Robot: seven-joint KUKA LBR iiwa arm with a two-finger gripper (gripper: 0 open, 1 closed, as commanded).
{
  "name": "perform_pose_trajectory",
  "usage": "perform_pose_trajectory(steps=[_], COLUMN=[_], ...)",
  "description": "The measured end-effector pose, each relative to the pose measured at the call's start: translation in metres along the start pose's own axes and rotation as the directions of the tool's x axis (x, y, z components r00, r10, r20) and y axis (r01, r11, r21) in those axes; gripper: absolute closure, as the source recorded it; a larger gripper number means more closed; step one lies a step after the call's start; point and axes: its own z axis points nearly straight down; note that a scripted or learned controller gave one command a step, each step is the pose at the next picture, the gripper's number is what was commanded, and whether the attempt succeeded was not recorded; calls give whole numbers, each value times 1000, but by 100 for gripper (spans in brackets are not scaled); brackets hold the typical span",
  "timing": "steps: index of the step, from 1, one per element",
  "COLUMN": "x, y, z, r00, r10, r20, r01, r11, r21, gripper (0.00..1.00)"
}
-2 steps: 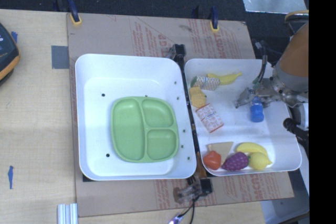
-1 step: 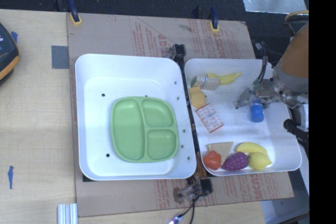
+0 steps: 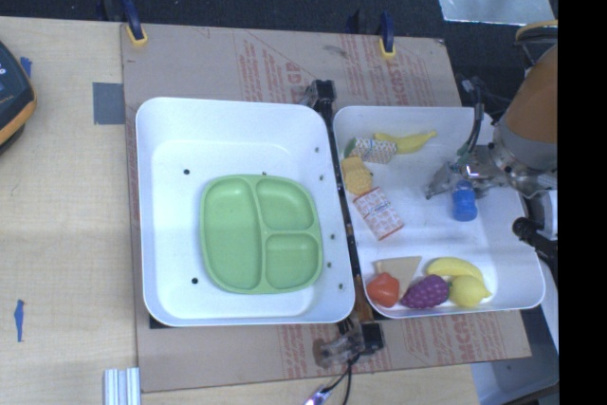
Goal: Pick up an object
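Observation:
My gripper (image 3: 453, 181) hangs low over the right side of the right bin (image 3: 503, 247), reaching in from the right under the grey arm with its orange band (image 3: 533, 104). A small blue cylinder (image 3: 464, 204) sits directly beneath and in front of the gripper, touching or nearly touching it; I cannot tell whether it is held. Further left in the same bin lie a red-and-white packet (image 3: 379, 213), a yellow round piece (image 3: 357, 176) and a yellow corn-like piece (image 3: 402, 143).
Along the right bin's front lie a red tomato (image 3: 383, 289), purple grapes (image 3: 425, 291), a banana (image 3: 455, 266), a lemon (image 3: 470, 292) and a tan wedge (image 3: 402, 266). The left bin (image 3: 171, 156) holds a green divided plate (image 3: 261, 232).

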Motion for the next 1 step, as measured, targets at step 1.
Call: perform_pose_trajectory(steps=[1], x=[-1], y=[0], z=[-11], r00=[1000], r10=[-2], r20=[0], r01=[2], r11=[1000], r21=[1], gripper=[100])
